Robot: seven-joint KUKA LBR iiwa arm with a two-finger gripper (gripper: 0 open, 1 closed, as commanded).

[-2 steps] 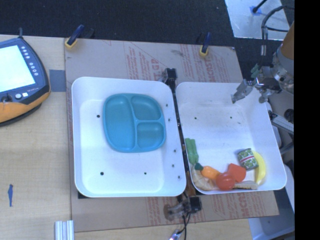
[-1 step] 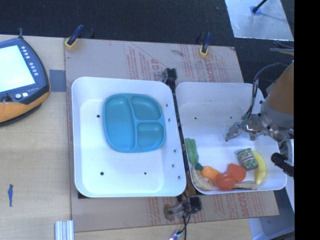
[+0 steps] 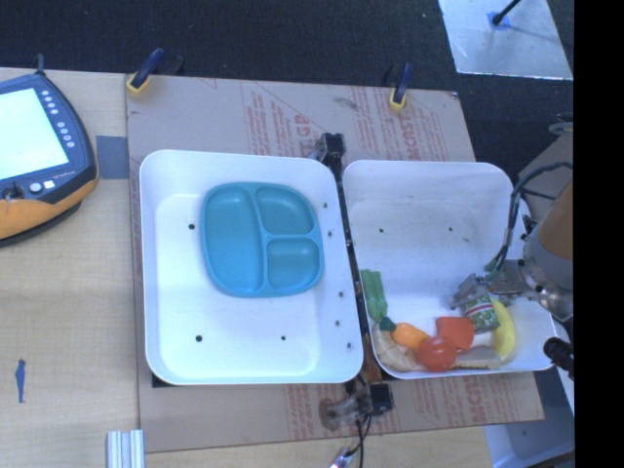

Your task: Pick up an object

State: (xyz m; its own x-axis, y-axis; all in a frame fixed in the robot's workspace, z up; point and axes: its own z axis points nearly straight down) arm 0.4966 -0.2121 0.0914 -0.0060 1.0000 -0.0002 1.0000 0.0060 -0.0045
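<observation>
On the counter [image 3: 68,291], the left bin [image 3: 166,291] carries a blue divided plate [image 3: 261,239] with bare floor around it. The right bin [image 3: 429,203] is bare across its far half. Toy food crowds its near right corner: a yellow banana [image 3: 504,330] lying near-to-far, a red tomato [image 3: 438,355], an orange carrot [image 3: 409,336]. The claw [image 3: 480,291] hangs just above them; whether it is spread I cannot tell.

Bright, even light from overhead. Both white bins [image 3: 244,369] run close to overexposed; the right bin [image 3: 429,203] floor shows faint grey smudges. Shadows soft and short: a thin dark line under the bins' near edges, slight shading beneath the blue divided plate [image 3: 261,239]. Dark floor [image 3: 244,13] beyond the surface [image 3: 68,300] falls nearly black, with one pale sunlit patch [image 3: 502,22] top right. Overall focus soft, low resolution; the small items in the right bin's near corner blur together. Tablet screen [image 3: 29,135] glares white.
</observation>
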